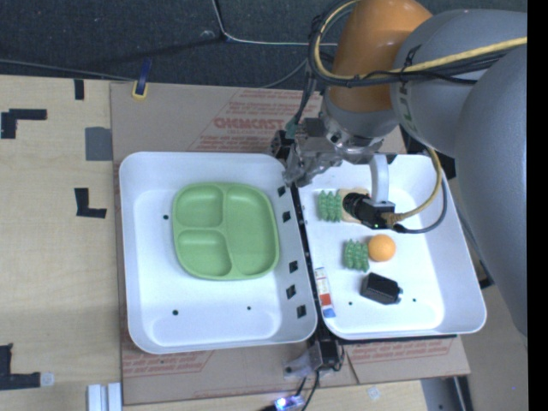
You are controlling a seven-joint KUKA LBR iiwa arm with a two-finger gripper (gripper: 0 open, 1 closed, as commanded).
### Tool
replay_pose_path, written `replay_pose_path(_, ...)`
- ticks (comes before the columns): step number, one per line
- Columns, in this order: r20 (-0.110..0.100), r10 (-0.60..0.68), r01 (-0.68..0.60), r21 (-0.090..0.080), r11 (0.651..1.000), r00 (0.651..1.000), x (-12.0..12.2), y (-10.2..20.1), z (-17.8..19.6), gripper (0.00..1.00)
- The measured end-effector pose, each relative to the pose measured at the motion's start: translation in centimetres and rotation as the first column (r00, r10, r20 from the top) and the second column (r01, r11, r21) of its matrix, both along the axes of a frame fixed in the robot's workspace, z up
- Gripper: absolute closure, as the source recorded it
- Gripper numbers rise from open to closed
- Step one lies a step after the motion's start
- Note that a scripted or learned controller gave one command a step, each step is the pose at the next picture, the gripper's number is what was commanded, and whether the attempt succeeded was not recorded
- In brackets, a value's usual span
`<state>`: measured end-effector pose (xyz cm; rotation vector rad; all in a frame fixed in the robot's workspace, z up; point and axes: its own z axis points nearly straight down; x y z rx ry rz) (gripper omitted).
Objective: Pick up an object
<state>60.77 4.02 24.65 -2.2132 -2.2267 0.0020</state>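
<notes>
In the camera view, the gripper is seen at upper centre, over the rims where the left bin and right bin meet. Whether it is released or clenched cannot be told, and nothing is seen held. A green toy lies just lower right of it in the right bin, with a second toy, a ball and a black block lower down. A plate is set in the left bin. A straight descent is judged likely to strike the rims instead of an object.
</notes>
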Motion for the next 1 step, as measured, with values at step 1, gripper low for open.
replay_pose_path(1, -0.002, 0.000, 0.000, 0.000, 1.000, 1.000, -0.76, 5.41, -2.01, 1.00)
